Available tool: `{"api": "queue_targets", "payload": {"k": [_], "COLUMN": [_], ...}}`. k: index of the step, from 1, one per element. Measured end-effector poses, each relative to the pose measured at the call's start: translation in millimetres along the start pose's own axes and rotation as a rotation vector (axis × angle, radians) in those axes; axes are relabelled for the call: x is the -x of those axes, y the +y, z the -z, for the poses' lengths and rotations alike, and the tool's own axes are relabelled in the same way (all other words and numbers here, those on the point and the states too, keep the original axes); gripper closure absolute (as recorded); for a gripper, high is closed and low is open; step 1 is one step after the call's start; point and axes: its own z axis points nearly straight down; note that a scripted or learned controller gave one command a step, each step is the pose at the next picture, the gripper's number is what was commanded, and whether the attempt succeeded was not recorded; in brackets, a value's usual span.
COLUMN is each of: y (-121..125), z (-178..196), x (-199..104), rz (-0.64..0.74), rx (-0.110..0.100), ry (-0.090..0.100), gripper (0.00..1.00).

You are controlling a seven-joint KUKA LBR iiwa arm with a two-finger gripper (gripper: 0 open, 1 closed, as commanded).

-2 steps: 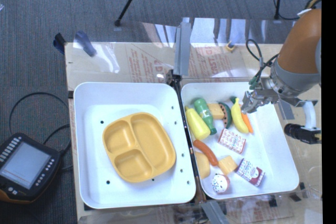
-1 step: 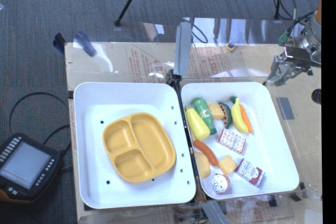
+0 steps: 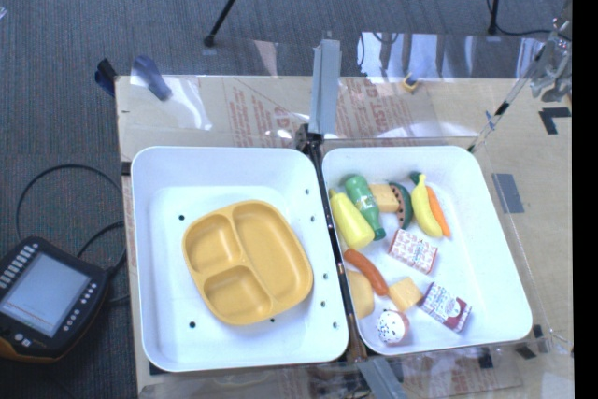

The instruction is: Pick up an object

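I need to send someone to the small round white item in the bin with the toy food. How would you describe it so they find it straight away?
Look in the right-hand bin, the one crowded with toy food, and go to its near edge. There sits a small white ball with red speckles, beside a yellow cheese-like wedge and a red-and-white carton. It is the only round, mostly white piece.

Even, bright overhead light, colours read true. Both white bins (image 3: 229,165) near blown out, with soft faint shadows under the yellow plate (image 3: 247,261). Glare streaks on the clear panel (image 3: 448,56) at 1 o'clock. Carpet at 11 o'clock dimmer. Slightly soft overall, small toy food lacks detail.
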Motion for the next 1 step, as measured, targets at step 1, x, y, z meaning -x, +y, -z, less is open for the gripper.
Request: {"api": "queue_targets", "payload": {"k": [1], "y": [5.9], "z": [-2.1], "x": [-1.4], "rz": [-0.403], "rx": [-0.004], "ry": [-0.002], "gripper": [1.0]}}
